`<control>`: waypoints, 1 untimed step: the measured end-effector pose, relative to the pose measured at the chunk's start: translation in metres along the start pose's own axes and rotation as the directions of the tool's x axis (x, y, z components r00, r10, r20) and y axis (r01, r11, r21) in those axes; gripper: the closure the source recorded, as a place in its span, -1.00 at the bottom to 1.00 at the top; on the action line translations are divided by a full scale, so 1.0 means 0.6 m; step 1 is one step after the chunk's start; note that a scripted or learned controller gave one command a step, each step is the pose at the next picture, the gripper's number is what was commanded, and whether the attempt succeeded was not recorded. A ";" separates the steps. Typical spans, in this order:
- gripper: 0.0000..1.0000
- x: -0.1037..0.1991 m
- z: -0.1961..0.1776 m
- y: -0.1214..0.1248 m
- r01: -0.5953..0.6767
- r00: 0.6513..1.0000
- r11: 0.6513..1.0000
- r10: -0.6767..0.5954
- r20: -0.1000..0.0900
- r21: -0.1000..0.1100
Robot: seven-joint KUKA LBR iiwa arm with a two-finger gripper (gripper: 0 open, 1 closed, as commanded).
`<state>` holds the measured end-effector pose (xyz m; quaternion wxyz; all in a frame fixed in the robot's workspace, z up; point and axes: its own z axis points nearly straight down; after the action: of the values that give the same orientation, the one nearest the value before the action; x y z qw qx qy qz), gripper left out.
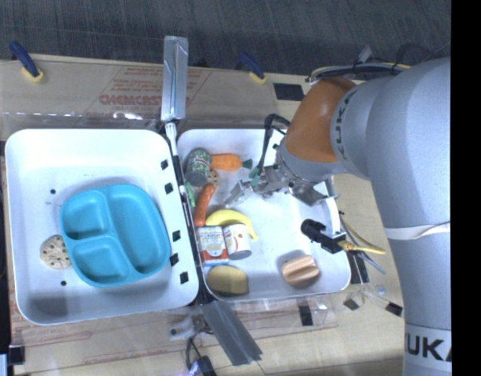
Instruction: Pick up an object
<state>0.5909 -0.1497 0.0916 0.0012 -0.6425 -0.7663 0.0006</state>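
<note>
From the camera view above the worktop (92, 84), two white bins sit side by side, parted by a ridge down the middle. The left bin (29, 163) carries a blue divided tray (111, 233) laid flat, and a round cookie (56, 251) lies just beside the tray's left edge.

The right bin (334, 276) holds the things to choose from, crowded toward its left wall, probably where they slid and came to rest: a dark green rounded item (197, 164) at the top, one carrot (226, 162) beside it, a second carrot (203, 203) running along the wall, a banana (231, 219), a small can (239, 242) lying next to a printed packet (213, 244), a potato-like lump (227, 280) at the bottom, and a bread roll (300, 269) apart toward the right.

The arm (358, 131) comes in from the right and bends down into this bin. Its claw (254, 181) hangs low over the bin's upper middle, near the carrots and above the banana. Whether its tips are apart or together I cannot tell, and nothing can be seen between them. I judge the reach is aimed at this cluster, with no object lifted yet.
</note>
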 end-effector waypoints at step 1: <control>-1.00 0.061 0.000 -0.083 0.052 0.999 0.999 -0.052 0.000 -0.001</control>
<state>0.5357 -0.1222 0.0915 0.0011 -0.6222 -0.7828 0.0002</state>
